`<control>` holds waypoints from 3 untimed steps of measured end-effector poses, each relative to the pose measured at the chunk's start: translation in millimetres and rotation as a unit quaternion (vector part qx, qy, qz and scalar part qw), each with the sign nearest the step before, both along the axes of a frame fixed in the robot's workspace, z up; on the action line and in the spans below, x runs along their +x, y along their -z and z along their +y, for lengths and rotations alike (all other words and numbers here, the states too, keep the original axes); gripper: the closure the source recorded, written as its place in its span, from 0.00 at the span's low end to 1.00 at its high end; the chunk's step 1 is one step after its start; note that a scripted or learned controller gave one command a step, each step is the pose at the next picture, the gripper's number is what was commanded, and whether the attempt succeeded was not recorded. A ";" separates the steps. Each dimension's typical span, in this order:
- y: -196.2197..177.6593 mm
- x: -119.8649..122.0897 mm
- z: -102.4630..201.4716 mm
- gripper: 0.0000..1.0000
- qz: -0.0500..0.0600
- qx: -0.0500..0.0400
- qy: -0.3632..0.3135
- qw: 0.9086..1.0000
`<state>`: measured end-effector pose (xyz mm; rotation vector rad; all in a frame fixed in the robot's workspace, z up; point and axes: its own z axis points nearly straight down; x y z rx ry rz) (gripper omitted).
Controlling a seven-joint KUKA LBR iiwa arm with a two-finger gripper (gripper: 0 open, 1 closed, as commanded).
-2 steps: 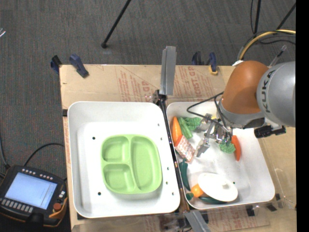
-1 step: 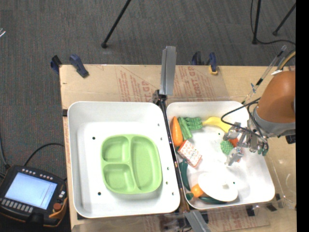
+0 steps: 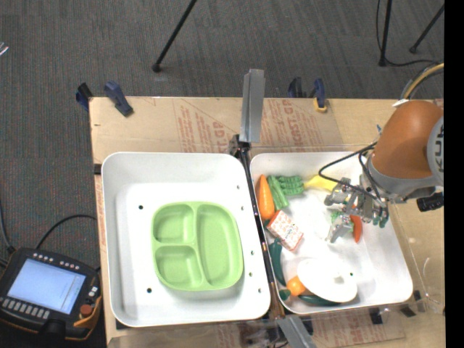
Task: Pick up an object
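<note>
My gripper [image 3: 345,222] hangs over the middle right of the right bin [image 3: 391,267], under the arm's orange band. A small red-orange piece [image 3: 356,228] shows right beside the gripper's tip; whether it is gripped I cannot tell. Left of the gripper lie a red-and-white box [image 3: 286,230], an orange carrot [image 3: 266,196], a green toy [image 3: 288,185] and a yellow banana [image 3: 319,183]. A white round plate [image 3: 328,280] sits at the bin's front, over a dark green item [image 3: 278,263] and a small orange piece [image 3: 295,286].
The left bin [image 3: 123,194] holds a light green divided plate [image 3: 196,246]. A grey post [image 3: 252,111] stands behind the wall between the bins. A teach pendant [image 3: 47,287] lies on the floor at the lower left.
</note>
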<state>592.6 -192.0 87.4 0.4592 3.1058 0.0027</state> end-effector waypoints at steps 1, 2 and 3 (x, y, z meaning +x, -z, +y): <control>-10.2 1.4 0.7 1.00 -0.002 0.000 -0.002 1.000; -9.4 1.1 0.8 0.00 -0.001 0.000 -0.002 1.000; 0.9 -16.8 -14.8 0.00 0.001 0.000 -0.007 1.000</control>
